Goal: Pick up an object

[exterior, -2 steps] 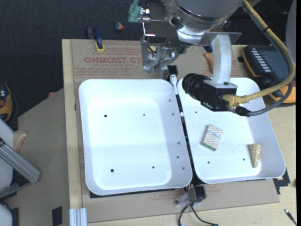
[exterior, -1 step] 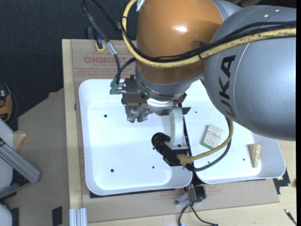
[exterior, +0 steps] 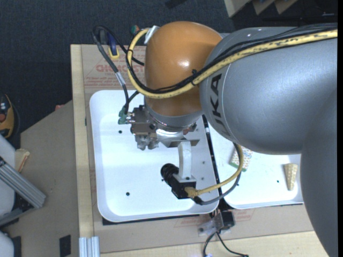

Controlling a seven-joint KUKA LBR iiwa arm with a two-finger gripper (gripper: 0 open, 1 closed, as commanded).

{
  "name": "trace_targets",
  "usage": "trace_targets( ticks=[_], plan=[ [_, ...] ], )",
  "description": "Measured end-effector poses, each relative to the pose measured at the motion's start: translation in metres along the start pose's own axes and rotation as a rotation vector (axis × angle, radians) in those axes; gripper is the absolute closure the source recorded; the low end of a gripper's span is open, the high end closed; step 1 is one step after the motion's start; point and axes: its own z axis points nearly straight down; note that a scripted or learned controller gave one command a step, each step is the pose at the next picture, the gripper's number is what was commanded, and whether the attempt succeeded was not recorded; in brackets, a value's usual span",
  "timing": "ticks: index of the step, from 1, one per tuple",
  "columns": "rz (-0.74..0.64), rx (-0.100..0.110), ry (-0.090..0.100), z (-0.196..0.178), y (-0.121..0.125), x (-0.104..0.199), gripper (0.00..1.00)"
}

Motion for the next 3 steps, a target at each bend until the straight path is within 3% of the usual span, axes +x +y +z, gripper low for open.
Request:
trace_targets(
  ticks=[1, 2, 3],
  plan=[
    [-0.002, -0.008, 0.003, -0.032, -0.011, -0.003, 1.00],
    [-0.004, -0.023, 0.010, -0.195, -0.011, 0.000, 1.00],
    [0.000, 0.004, -0.003, -0.071, -0.013, 0.000, 1.00]
  ],
)
